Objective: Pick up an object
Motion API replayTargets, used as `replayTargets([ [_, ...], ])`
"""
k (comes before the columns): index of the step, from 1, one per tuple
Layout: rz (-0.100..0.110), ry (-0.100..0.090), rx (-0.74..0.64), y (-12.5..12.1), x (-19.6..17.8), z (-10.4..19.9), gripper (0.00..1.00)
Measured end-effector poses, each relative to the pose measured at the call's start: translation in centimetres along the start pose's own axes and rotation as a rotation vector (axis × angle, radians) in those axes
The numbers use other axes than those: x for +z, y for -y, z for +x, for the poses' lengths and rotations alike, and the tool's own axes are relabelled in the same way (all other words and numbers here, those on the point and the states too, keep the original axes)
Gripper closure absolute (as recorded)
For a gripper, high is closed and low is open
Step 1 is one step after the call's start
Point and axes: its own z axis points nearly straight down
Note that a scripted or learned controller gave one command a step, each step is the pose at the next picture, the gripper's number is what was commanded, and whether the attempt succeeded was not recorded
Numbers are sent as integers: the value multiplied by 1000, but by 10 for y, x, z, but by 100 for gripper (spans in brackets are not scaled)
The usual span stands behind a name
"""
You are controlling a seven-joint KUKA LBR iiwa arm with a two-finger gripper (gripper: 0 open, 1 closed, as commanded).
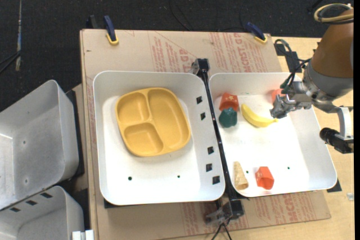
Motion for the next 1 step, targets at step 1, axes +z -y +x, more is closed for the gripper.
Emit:
replayTargets([
  [1,-1,0,0,-2,-52,0,100],
])
